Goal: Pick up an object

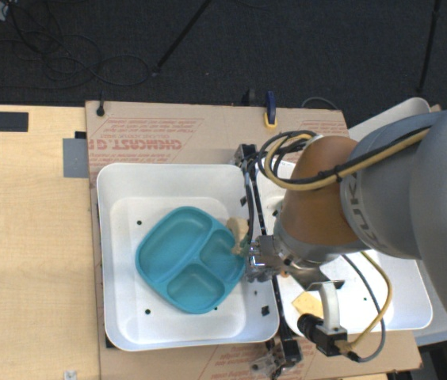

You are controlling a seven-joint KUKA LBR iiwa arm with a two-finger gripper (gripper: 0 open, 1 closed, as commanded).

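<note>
Dark carpet strewn with black cables lies beyond the far edge of my light wooden bench (pixel 25 236), where a brown cardboard sheet (pixel 208 133) with red printing sits under two shallow white plastic bins. Inside the left white bin (pixel 120 188) lies a teal plastic divided plate (pixel 188 260) with three compartments, resting toward that bin's right wall and slightly tilted against its floor. My grey arm with its orange band (pixel 319 204) reaches over the divide between the bins, covering much of the right white bin (pixel 414 307). My gripper (pixel 247 252) is at the plate's right rim, just beside the left bin's right wall; whether it is clamped or spread I cannot tell. A small yellow piece (pixel 304 302) lies in the right bin, near its front edge.
</note>
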